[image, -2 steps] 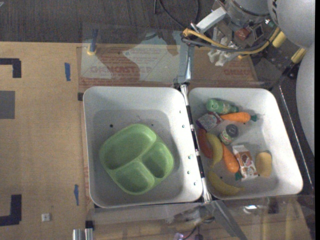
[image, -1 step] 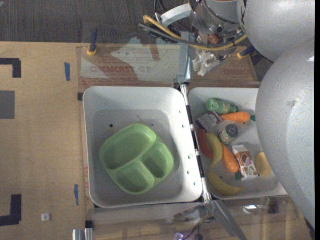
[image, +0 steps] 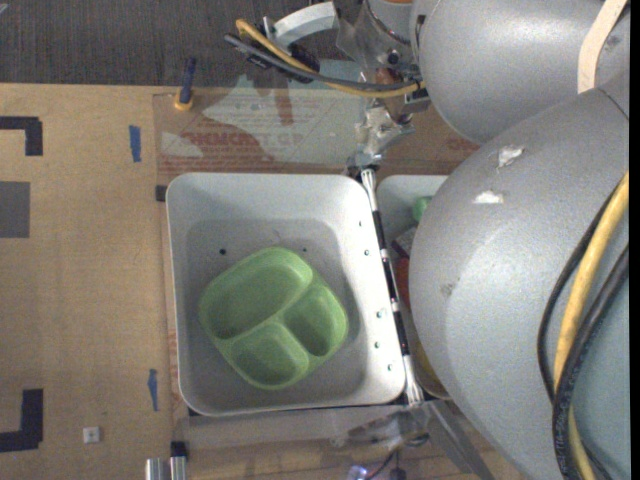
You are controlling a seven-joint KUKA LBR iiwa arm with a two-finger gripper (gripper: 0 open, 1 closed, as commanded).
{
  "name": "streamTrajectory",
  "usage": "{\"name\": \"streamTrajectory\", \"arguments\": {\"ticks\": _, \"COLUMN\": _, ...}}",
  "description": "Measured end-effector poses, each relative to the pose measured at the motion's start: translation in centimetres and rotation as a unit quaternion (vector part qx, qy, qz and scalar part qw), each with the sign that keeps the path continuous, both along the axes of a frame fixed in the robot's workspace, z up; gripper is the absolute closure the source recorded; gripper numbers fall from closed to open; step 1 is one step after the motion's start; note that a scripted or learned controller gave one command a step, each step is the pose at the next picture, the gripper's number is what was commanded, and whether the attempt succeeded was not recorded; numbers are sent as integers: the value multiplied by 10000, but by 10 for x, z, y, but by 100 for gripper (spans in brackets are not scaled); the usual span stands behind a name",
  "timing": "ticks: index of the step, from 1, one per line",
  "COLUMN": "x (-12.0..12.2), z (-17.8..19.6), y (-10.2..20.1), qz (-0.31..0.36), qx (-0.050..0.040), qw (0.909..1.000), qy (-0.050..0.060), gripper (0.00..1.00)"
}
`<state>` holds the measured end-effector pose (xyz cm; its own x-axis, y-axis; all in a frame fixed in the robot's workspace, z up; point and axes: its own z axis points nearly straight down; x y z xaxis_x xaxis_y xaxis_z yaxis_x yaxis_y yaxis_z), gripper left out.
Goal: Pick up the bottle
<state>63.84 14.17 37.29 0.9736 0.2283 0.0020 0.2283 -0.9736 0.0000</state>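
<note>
Arm (image: 530, 268) covers right bin (image: 395, 193); green tray (image: 272, 316) in left bin (image: 200, 208).

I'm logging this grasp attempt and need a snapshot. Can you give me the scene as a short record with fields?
left bin: holds a green divided plate, lying flat, three compartments
right bin: mostly hidden behind the arm; a green bit and a red bit peek out at its left edge
arm: large grey body over the right bin, orange band at top
bottle: cannot be made out
gripper: cannot tell its state
</note>
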Motion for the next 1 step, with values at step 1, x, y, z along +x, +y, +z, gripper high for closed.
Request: {"name": "streamTrajectory", "arguments": {"ticks": 1, "x": -15, "z": -2, "y": 74, "qz": -67, "qx": 1, "qw": 10000, "qy": 0, "gripper": 100}}
